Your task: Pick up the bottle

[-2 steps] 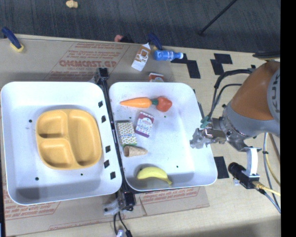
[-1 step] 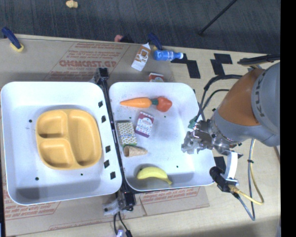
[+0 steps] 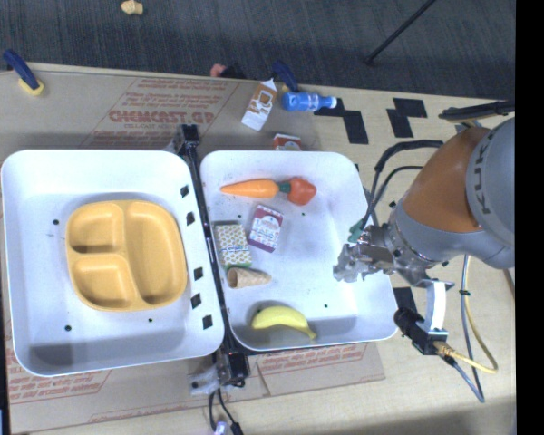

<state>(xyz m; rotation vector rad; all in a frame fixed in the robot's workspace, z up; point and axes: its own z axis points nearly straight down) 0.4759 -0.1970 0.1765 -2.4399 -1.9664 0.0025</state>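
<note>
The bottle is small and blue with a pale cap end pointing right. It lies on its side on the cardboard behind the right bin, outside the bin. My gripper hangs low over the right side of the right bin, near its right wall and far forward of the bottle. The grey arm with its orange band reaches in from the right. Nothing shows held at the gripper.
The right bin holds a carrot, a red fruit, a small carton, a cracker, a cone and a banana. A yellow divided plate lies in the left bin. A milk carton lies beside the bottle.
</note>
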